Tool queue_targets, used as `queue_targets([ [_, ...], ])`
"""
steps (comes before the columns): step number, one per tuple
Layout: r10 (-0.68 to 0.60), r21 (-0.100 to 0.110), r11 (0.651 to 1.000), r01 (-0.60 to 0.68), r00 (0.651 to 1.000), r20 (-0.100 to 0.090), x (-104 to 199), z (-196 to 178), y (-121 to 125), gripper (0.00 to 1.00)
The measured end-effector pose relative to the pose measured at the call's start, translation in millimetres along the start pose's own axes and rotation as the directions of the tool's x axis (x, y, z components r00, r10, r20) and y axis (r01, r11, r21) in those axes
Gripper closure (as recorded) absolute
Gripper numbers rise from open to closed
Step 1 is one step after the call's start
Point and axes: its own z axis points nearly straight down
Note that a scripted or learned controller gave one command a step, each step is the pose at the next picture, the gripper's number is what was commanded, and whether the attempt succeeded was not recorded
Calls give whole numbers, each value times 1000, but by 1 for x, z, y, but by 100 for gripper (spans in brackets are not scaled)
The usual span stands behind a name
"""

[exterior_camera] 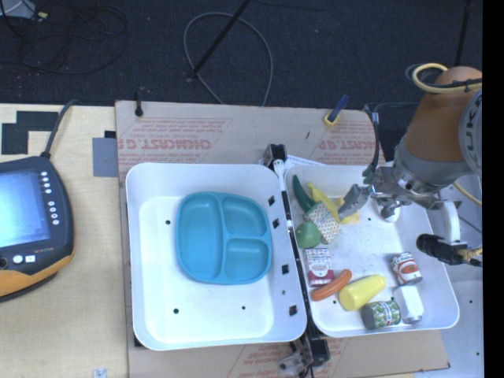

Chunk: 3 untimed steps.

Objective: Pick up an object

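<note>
One hand (358,199), finger state not discernible, hangs over the right bin (441,309) just beside the yellow-green clutter (321,211). Corn cob (362,290) lies nearer the bin's front. Left bin (150,290) holds a blue tray (223,237).

Left bin (150,211) with blue divided tray (224,237); right bin (441,305) with yellow object (361,290), orange carrot (330,284), green jar (381,314), small can (405,268); end effector (354,201) above right bin's far side, beside a checkered packet (326,220)

Handheld pendant (27,219) cropped at left edge; arm (441,132) cut off at right; can labels (381,314) too small to read.
</note>
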Motion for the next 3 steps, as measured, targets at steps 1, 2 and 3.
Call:
queue_targets([
  [1, -1, 0, 1000, 1, 1000, 1, 13, 87, 56, 0],
  [2, 1, 2, 1000, -1, 1000, 0, 11, 74, 55, 100],
  [3, 1, 3, 1000, -1, 1000, 0, 11, 74, 55, 0],
])
